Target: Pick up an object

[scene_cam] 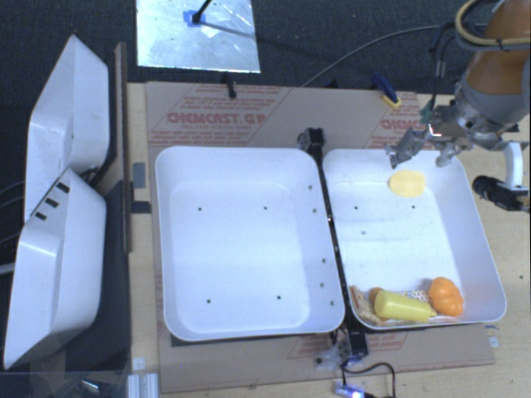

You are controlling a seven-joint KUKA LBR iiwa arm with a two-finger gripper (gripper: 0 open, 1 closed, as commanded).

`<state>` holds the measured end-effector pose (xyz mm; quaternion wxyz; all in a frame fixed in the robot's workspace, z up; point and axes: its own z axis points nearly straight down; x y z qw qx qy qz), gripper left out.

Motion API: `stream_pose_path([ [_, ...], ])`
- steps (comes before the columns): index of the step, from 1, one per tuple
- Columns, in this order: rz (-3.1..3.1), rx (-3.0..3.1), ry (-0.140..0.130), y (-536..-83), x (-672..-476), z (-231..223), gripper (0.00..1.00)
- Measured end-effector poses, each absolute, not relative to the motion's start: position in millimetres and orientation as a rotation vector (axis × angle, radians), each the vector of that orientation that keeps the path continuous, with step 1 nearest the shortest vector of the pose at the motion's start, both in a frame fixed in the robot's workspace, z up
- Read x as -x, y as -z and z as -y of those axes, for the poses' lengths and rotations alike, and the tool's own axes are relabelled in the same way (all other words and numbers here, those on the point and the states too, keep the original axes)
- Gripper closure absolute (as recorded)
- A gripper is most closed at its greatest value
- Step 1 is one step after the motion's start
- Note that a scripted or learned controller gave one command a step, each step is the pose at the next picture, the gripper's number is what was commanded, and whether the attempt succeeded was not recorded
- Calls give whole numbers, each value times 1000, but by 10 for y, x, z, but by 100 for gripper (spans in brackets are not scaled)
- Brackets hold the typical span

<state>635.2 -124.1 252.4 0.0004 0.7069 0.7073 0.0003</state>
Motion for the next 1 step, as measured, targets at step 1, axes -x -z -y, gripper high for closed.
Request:
stream_pose_path([
  [1, -2216, -2227, 3, -2254, -6155, 1818, 0],
])
